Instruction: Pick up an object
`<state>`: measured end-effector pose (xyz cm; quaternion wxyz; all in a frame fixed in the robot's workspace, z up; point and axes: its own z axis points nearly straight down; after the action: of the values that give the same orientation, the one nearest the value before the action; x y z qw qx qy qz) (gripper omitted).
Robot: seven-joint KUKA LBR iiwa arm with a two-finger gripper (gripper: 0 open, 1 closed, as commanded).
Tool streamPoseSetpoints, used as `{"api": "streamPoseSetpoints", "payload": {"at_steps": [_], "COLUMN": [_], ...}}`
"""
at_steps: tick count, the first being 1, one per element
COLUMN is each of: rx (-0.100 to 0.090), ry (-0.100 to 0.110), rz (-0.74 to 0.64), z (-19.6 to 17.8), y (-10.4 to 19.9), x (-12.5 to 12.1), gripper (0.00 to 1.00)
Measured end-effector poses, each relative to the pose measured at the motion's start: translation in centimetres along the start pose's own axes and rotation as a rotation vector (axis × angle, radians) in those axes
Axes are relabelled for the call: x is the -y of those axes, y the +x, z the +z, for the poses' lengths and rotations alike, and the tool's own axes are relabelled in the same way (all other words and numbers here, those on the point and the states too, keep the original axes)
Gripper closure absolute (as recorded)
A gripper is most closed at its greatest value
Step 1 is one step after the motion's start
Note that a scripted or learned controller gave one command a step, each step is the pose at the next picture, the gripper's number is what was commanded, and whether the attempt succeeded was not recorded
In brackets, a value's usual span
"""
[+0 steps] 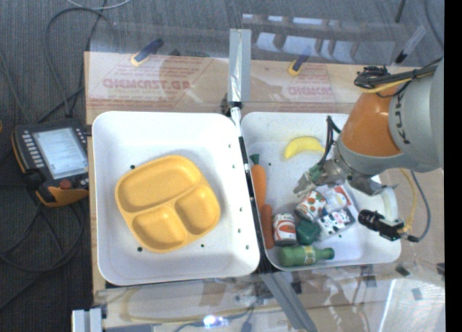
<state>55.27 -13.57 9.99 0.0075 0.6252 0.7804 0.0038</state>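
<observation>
Camera view: my tool [312, 180] hovers (grip state I cannot tell) just above the small printed carton [312, 206], yellow plastic banana [302, 146] behind it.

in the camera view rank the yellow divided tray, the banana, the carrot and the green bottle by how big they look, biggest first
1. Yellow divided tray, by far the largest.
2. Carrot.
3 and 4. Green bottle and banana look much alike in size, so I would not rank one above the other.
</observation>
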Motion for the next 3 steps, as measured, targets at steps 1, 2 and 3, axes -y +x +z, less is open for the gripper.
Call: {"api": "streamPoseSetpoints", "payload": {"at_steps": [1, 2, 3], "rx": [-0.001, 0.002, -0.001], "ry": [0.0, -0.001, 0.004], "rz": [0.0, -0.064, -0.042], "z": [0.0, 0.8, 1.0], "y": [0.0, 1.0, -1.2], "x": [0.0, 6.3, 0.8], "gripper": [0.0, 0.0, 0.0]}}
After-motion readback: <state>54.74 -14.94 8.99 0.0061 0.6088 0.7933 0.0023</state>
